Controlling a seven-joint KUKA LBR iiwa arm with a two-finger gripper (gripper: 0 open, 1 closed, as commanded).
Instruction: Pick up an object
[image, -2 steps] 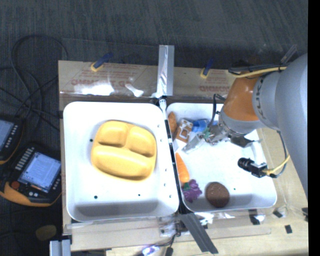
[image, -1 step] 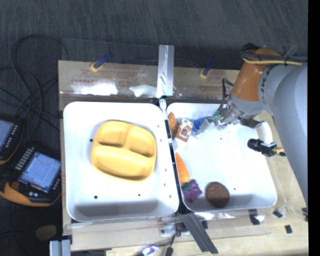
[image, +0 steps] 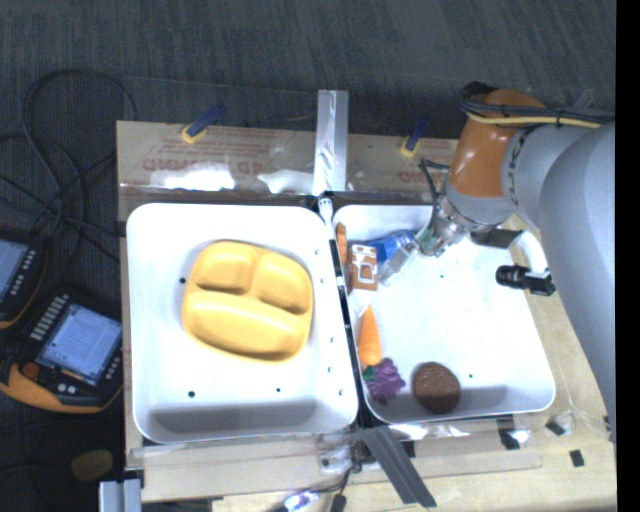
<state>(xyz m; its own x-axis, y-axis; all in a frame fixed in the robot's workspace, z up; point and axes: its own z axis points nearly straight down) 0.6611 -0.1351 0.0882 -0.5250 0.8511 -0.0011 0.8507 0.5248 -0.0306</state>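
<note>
Camera view, left to right: we see a yellow divided tray (image: 249, 298) upside-down in the left bin (image: 150, 400). Right bin (image: 520, 350): small orange-white box (image: 362, 266) against the divider, carrot (image: 369, 335) below it, purple toy (image: 383, 379), brown round object (image: 436, 386) near the front wall. Blue-tinted bottle (image: 396, 248) lies at the back, gripper (image: 437, 238) touching its right end. We can't tell if it's open or clamped.
</note>
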